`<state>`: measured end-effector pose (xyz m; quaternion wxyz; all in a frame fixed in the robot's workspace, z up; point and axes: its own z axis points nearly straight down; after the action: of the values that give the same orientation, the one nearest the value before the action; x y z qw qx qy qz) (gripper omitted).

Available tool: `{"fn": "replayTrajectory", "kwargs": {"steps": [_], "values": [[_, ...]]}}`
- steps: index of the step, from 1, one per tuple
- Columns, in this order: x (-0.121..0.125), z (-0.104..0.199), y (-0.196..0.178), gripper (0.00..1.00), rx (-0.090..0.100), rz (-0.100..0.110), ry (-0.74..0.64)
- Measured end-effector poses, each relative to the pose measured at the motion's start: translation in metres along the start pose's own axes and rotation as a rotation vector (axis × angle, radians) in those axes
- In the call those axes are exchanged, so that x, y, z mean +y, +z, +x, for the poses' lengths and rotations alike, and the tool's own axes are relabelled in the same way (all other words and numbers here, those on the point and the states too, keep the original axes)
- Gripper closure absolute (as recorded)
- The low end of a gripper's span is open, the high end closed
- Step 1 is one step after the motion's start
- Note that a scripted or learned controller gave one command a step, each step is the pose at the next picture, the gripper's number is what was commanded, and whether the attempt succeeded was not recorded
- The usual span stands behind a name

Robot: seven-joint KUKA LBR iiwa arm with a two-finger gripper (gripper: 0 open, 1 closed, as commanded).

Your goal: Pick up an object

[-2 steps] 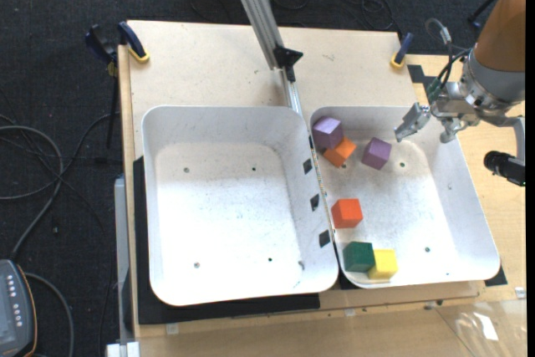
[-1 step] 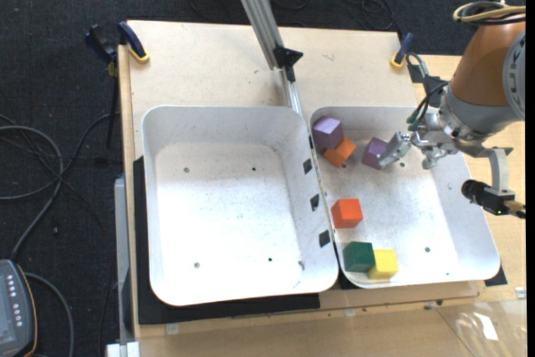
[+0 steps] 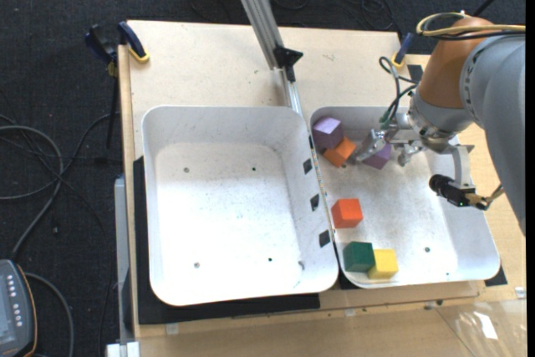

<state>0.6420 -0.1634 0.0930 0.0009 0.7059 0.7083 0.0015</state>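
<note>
My gripper (image 3: 383, 148) is low in the right bin (image 3: 468, 251), near its back, at the end of the grey arm with the orange band. A purple block (image 3: 378, 157) lies right at the gripper, partly hidden under it. An orange block (image 3: 340, 152) sits just left of that, and another purple block (image 3: 327, 128) lies behind it by the bin's back left corner. Toward the front are an orange-red cube (image 3: 346, 212), a green cube (image 3: 359, 256) and a yellow cube (image 3: 384, 263), the last two touching.
The left bin (image 3: 159, 130) stands beside the right one, sharing a middle wall with black clips. A metal rail (image 3: 255, 0) slants down to the bins' back junction. Cables hang off the arm's wrist at the right.
</note>
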Motion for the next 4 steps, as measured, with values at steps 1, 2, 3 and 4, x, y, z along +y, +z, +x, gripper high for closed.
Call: {"fn": "replayTrajectory", "kwargs": {"steps": [1,2,3,4], "values": [[-0.002,-0.001,-0.002,0.0,-0.002,0.003,0.001],[0.004,0.021,-0.002,0.0,-0.003,0.004,0.0],[0.033,0.045,-0.005,0.0,-0.012,-0.004,0.002],[-0.001,0.042,-0.003,0.0,-0.005,0.004,0.006]]}}
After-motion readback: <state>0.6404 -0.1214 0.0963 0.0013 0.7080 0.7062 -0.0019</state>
